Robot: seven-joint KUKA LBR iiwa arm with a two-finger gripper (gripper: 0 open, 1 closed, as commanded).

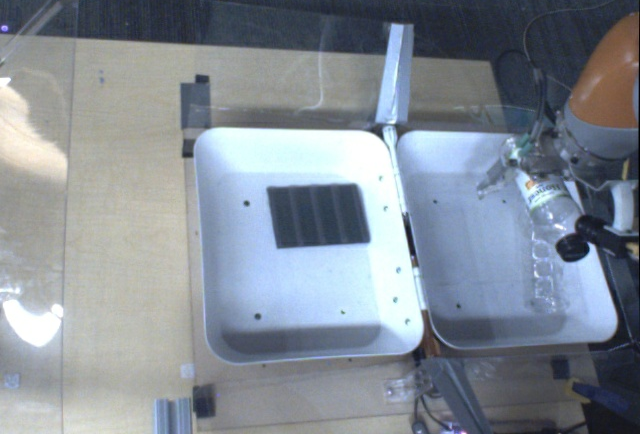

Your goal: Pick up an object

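A clear plastic bottle point(543, 242) with a white label near its top lies lengthwise along the right side of the right bin point(455, 252). My gripper point(500, 177) hangs over the far part of that bin, just left of the bottle's upper end, below the orange-banded wrist. I see nothing between the gripper and the bin floor. A dark ribbed rectangular pad point(318, 215) lies flat in the middle of the left bin point(230, 302).
A thin divider runs between the two bins point(408, 242). A clear upright panel and a metal post point(396, 72) stand behind the bins. Wooden bench surface point(110, 222) spreads to the left.
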